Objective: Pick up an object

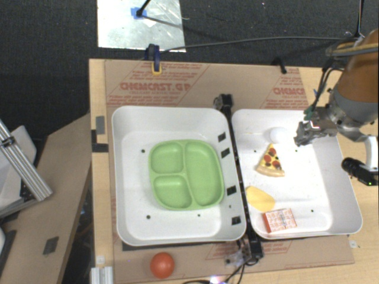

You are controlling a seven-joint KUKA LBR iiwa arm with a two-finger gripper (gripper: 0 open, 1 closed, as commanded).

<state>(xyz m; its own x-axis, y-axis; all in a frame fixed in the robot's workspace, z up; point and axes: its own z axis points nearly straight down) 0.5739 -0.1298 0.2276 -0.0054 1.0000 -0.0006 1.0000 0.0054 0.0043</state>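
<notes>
Bins are sitting side by side on a cardboard-covered bench, the left bin (127, 158) holding a green divided tray (186, 174) near its middle. Lying in the right bin (337, 200) are four things: a white ball (276, 135) toward the far edge, a pizza slice (270, 161) just in front of it, a yellow chip-shaped piece (260, 199) closer to the dividing wall, and a small red and white packet (279, 220) near the front edge. The arm (355, 93) is reaching in from the right, its orange band showing above the grey wrist. The gripper (303, 134) is hanging over the far part of the right bin, just beside the white ball on its right and apart from the pizza slice. Nothing is showing between its fingers, though whether they are spread or closed is too dark and small to tell. Outside the bins, a red ball (162, 265) is resting on the bench in front of the left bin, and a blue clamp (154, 57) is gripping the far edge of the cardboard.
</notes>
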